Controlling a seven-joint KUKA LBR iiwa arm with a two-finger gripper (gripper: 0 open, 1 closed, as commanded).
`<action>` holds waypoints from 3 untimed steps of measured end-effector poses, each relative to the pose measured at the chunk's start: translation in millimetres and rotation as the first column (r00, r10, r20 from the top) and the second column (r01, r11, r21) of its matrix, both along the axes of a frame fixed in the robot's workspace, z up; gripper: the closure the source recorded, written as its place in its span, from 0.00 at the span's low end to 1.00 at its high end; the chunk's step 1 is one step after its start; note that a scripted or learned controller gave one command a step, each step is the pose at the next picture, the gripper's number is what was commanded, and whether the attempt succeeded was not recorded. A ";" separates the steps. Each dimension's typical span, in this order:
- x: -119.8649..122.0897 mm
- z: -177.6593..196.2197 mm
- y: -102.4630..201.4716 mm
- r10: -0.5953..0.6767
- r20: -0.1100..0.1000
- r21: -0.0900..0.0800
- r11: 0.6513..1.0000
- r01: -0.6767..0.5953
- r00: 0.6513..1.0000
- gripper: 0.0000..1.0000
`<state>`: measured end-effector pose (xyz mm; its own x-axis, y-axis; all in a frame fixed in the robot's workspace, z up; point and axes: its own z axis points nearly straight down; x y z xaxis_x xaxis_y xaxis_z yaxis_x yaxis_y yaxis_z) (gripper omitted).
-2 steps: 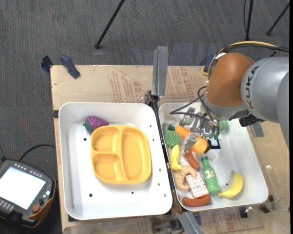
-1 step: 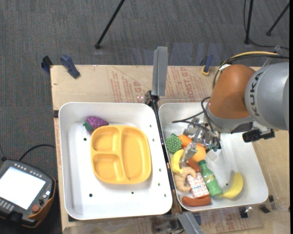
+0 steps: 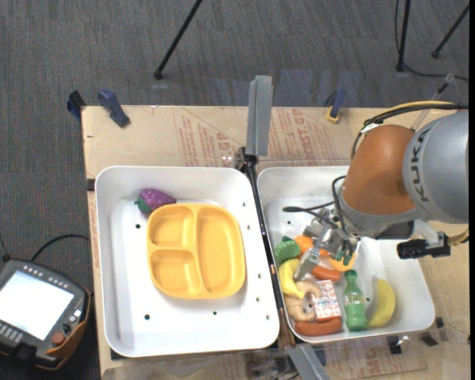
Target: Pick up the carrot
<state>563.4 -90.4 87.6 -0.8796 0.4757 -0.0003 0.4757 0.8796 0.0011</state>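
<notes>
The right bin [image 3: 396, 187] holds a heap of toy food. An orange piece that looks like the carrot [image 3: 303, 244] lies at the heap's upper left, touching a green leafy piece [image 3: 286, 250]. My gripper [image 3: 326, 253] hangs low over the heap, right beside the orange piece and partly covering it. A longer orange-red piece [image 3: 330, 274] lies just under the gripper. The arm's orange band and grey wrist hide the bin floor to the upper right.
Around the gripper lie two bananas [image 3: 289, 276] [image 3: 384, 302], a green bottle [image 3: 354, 300], a small carton [image 3: 326, 300] and a red sausage [image 3: 318, 328]. The left bin [image 3: 119, 307] holds a yellow divided plate [image 3: 196, 249] and purple grapes [image 3: 155, 199].
</notes>
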 end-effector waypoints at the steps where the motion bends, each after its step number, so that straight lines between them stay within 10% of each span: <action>1: 1.9 11.3 0.4 0.004 0.005 0.000 1.000 -0.004 1.000 1.00; 2: 4.1 0.0 8.7 -0.098 0.000 0.000 0.995 0.098 0.995 1.00; 3: 4.3 100.6 92.2 -0.375 0.001 0.001 0.927 0.375 0.927 1.00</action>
